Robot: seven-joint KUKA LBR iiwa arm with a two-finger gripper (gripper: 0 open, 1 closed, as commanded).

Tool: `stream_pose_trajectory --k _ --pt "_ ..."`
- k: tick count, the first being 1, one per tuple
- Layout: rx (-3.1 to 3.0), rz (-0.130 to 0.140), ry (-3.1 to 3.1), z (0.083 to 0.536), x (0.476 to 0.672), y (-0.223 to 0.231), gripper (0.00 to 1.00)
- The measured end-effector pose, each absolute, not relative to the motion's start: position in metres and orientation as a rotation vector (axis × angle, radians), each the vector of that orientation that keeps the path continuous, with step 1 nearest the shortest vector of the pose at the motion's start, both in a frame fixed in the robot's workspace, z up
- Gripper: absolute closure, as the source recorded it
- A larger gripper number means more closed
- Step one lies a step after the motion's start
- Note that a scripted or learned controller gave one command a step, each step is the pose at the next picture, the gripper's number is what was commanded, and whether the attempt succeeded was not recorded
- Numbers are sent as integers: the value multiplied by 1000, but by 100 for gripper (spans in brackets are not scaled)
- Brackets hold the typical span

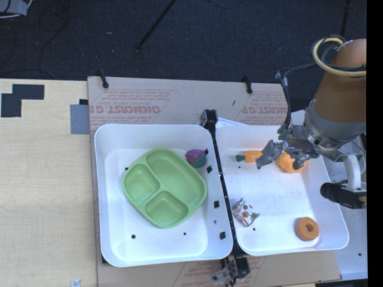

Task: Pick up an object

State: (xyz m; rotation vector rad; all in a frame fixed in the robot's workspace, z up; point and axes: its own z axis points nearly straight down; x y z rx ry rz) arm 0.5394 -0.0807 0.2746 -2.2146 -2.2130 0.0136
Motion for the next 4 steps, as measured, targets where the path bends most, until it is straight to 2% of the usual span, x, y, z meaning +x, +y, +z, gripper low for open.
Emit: stream_pose_trajectory --k 1,3,4 --pt "-2218 3 -2220 280 541 -81 0" --pt "-2217 8 -2216 181 531 -90 0" --pt "-2216 8 -2216 124 539 -91 0"
